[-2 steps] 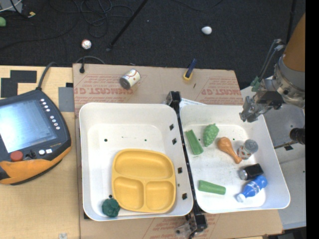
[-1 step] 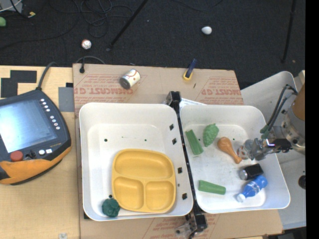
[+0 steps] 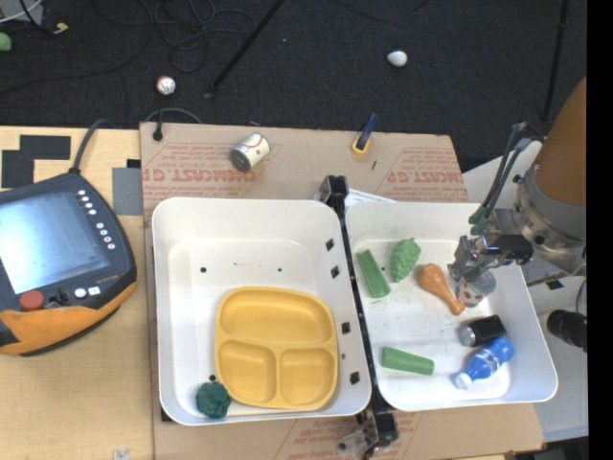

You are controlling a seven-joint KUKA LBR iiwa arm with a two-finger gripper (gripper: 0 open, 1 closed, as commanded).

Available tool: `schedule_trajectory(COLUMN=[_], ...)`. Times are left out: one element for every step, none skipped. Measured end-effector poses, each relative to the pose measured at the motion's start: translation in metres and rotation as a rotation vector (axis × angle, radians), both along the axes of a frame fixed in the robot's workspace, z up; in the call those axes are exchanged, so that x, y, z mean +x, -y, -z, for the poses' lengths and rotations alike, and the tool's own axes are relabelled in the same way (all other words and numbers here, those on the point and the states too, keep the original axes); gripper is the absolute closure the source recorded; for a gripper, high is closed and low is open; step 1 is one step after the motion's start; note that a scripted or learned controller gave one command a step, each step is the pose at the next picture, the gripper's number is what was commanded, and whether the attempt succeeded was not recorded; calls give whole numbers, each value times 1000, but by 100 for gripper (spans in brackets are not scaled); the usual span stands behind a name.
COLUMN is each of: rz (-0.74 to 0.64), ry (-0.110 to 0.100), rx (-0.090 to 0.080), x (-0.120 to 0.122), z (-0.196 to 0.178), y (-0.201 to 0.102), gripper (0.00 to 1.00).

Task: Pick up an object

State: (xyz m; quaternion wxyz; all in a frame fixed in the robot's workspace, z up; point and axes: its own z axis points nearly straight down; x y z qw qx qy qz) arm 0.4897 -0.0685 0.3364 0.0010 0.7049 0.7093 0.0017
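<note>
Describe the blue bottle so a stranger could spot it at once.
Look in the right bin, at its near right corner. The blue bottle lies there on its side, below a black cylinder and right of a green block. It is the one blue thing in the bin, with a white cap.

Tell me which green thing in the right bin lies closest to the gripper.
The bumpy green lump, left of the orange piece under the gripper. The two smooth green sticks lie farther off.

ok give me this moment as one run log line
gripper low in right bin | beside orange drumstick | grasp not visible | yellow tray in left bin
</note>
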Motion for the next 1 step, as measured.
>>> schedule_trajectory(rz=[-3], ry=[3], rx=[1], x=[45], z=[-65], y=[-95], gripper=[100])
